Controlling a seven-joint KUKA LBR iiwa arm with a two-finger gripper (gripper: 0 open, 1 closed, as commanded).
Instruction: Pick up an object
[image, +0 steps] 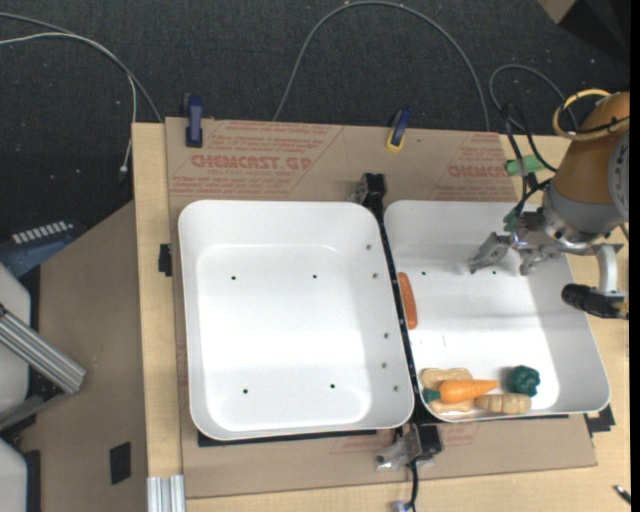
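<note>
So the claw (508, 255) is hanging over the far right part of the right bin (560, 330), fingers (487, 256) spread apart with nothing between them. It's over bare white floor, well apart from all the stuff in that bin. The arm (590, 170) comes in from the right, orange band above the grey wrist, with some cables and a green bit near it.

The objects are all elsewhere in the right bin. An orange stick-like piece (408, 300) lies along the left wall, right by the divider between the two bins. Down at the near edge there's a little cluster: a carrot (466, 391) lying across a couple of pale tan things, one (440, 378) just behind it and another (504, 403) in front to the right, all touching or nearly so. A dark green lump (523, 379) sits just beside them on the right.

The left bin (290, 320) shows just white floor with a few small dark dots. Both bins sit on a cardboard sheet (300, 160) with red print, held at the far edge by a blue clamp (193, 120) and a blue and yellow one (399, 128), all on the bench (160, 300).
</note>
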